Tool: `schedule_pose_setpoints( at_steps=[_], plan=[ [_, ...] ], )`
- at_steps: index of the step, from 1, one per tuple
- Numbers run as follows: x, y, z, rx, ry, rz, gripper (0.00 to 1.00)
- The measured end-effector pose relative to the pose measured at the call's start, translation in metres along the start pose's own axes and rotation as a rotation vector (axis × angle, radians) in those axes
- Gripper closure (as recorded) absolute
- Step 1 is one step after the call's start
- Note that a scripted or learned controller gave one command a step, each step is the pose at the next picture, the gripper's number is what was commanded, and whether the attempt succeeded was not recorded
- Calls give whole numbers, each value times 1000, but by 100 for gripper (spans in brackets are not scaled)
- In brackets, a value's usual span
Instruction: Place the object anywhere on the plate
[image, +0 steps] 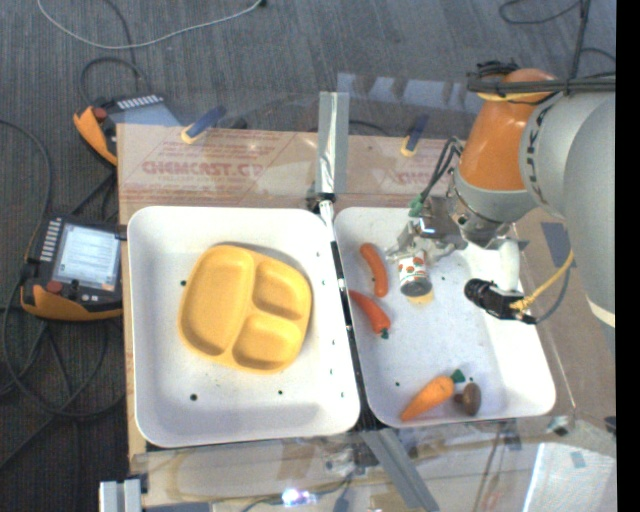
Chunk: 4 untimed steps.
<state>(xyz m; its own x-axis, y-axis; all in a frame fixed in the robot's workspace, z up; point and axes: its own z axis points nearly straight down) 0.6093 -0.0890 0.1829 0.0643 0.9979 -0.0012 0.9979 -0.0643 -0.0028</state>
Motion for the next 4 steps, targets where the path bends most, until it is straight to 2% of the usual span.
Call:
schedule_pose_setpoints(
  at_steps=[1, 2, 3, 4],
  plan=[
    [57, 39, 0, 1, -1, 84, 100],
    [133, 36, 0, 0, -2, -30, 100],
    [133, 36, 0, 0, -3, -30, 0],
    [133, 36, -8, 3, -5, -31, 100]
  ],
)
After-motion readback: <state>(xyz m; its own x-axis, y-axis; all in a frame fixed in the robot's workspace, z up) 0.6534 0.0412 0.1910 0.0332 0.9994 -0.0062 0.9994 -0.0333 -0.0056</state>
